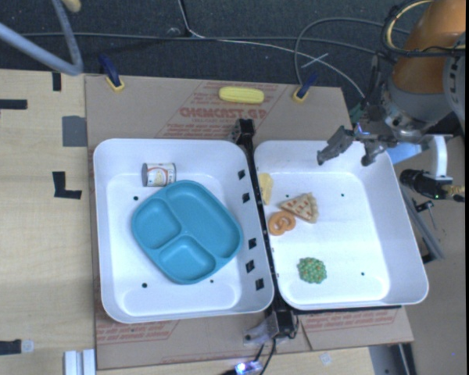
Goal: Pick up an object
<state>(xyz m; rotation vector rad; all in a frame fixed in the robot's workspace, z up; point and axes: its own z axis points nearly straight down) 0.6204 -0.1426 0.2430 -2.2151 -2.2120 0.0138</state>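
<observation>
Hovering over the right bin (375,209), end effector (349,153) spread, gripping nothing.

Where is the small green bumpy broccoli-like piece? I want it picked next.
The small green bumpy piece lies in the right white bin, toward its near edge, below the orange pretzel-shaped ring and tan waffle wedge.

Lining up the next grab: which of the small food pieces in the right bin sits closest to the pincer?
The tan triangular wedge, uppermost of the cluster below the pincer; the orange pretzel ring and green lump lie farther down.
</observation>
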